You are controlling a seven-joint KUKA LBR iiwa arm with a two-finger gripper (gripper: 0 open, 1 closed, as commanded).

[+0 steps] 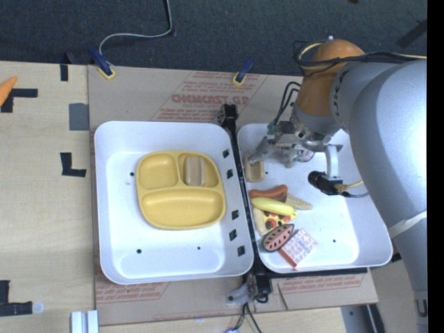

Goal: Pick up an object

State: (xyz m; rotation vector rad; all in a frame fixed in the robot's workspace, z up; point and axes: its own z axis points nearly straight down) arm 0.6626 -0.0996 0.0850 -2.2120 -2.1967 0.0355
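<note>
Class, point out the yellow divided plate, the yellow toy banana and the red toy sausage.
yellow divided plate [182,207], camera view, large lower compartment.
yellow toy banana [272,207], camera view, its middle.
red toy sausage [269,193], camera view, its middle.

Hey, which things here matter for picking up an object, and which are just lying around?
For the job:
end effector
toy hot dog
toy banana
toy watermelon slice
red and white packet
right bin

Lying about:
yellow divided plate
left bin
blue clamps
white cable
</note>
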